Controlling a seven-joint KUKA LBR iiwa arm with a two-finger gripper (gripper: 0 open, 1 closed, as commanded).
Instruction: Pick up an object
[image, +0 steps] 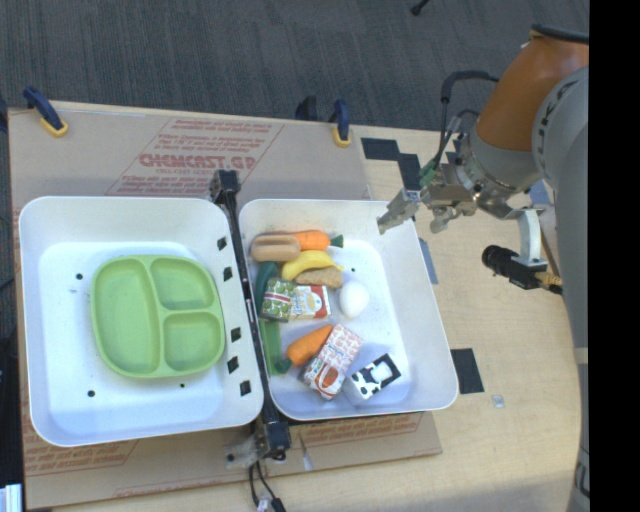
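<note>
The right bin holds several toy foods. A hot dog, a small carrot and a banana lie at its far side. A white egg and a green-and-red juice box sit mid-bin. Nearer the front are a second carrot, a red-and-white carton and a cow-patterned carton. My gripper hangs over the bin's far right corner, above the rim. It is open, nothing is between its fingers, and it stands apart from every item.
The left bin carries a green divided plate. A black hinge strip runs between the bins. Both rest on a cardboard sheet clamped at the back. A dark green piece lies along the right bin's left wall.
</note>
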